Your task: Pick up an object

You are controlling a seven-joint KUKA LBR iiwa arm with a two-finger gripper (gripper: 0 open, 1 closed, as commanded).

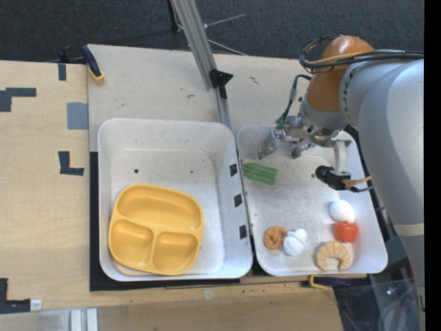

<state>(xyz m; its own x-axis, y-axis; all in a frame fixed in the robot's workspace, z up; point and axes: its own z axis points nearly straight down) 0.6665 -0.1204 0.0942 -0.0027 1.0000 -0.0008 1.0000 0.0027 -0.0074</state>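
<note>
Jaws spread and holding nothing, our gripper (281,144) hovers in the right bin (375,264), green piece (260,173) lying just below-left of them; approach step, we judge; next: lower, straddle, close.

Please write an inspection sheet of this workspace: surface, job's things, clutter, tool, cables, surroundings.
Surface: wooden bench bearing the left bin and the right bin side by side.
Job's things: in the right bin, a green object, a pretzel, a white object, a croissant, an egg and a red object.
Clutter: a yellow divided tray in the left bin.
Tool: the tool is low over the right bin's far end, just beyond the green object; nothing seen between its fingers.
Cables: black cables loop at the wrist.
Surroundings: a metal pole, a clamp, dark floor.
</note>
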